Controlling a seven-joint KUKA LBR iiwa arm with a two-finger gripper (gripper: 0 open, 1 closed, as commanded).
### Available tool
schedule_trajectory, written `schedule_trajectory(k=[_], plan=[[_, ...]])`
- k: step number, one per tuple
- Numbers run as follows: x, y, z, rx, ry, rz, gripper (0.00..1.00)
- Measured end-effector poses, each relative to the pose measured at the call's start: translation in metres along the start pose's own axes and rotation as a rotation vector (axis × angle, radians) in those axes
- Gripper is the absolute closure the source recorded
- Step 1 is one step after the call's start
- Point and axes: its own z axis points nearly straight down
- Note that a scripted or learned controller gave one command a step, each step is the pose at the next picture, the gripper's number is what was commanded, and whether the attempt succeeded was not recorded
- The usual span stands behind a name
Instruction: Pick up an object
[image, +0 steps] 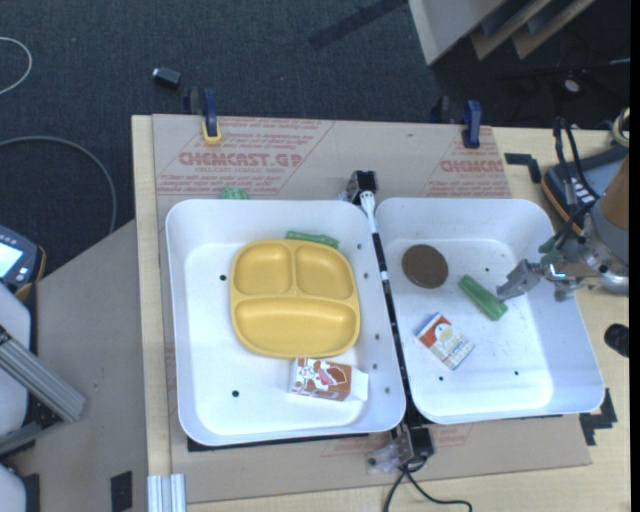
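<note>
We see the gripper (520, 280) over the right bin (560, 390), metal fingers slightly apart, holding nothing. Just beside its tip lies a green stick (482, 298) (smooth, slim); nearby, a brown disc (425, 266) and small printed carton (444, 341).

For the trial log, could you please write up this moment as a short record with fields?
left bin: yellow divided plate, green item at its far edge, printed packet near the front
right bin: brown disc, green stick, small carton
gripper: over the right bin, beside the green stick's right end
held: nothing seen between the fingers
</note>
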Motion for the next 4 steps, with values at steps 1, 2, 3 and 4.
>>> schedule_trajectory(k=[1, 2, 3, 4], plan=[[0.000, -0.048, 0.103, 0.011, 0.005, 0.003, 0.00], [-0.009, -0.042, -0.154, -0.018, -0.007, -0.002, 0.00], [0.013, -0.043, -0.294, -0.017, -0.006, -0.004, 0.00], [0.095, -0.043, -0.342, -0.011, 0.000, -0.010, 0.00]])
